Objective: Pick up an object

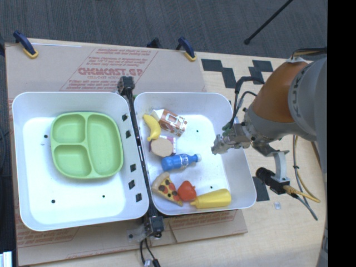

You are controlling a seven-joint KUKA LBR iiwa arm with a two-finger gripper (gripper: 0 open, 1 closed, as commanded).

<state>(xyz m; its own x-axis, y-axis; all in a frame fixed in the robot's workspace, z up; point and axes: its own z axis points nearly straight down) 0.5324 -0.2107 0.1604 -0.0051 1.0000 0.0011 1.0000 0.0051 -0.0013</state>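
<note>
The right bin point(236, 171) holds a yellow banana point(151, 126), a small printed carton point(172, 122), a round tan and white item point(162, 147), a blue bottle point(179, 161), a pizza slice toy point(164, 188), a red pepper toy point(187, 191) and a yellow squeeze bottle point(212, 199). My gripper point(222, 144) hangs over the right side of this bin, well right of the blue bottle and above bare bin floor. Nothing shows between its tips.
The left bin point(22, 166) carries a green divided plate point(87, 145). A black divider with clips point(136, 149) runs between the bins. Cardboard lies under both bins, and cables trail on the bench at the right.
</note>
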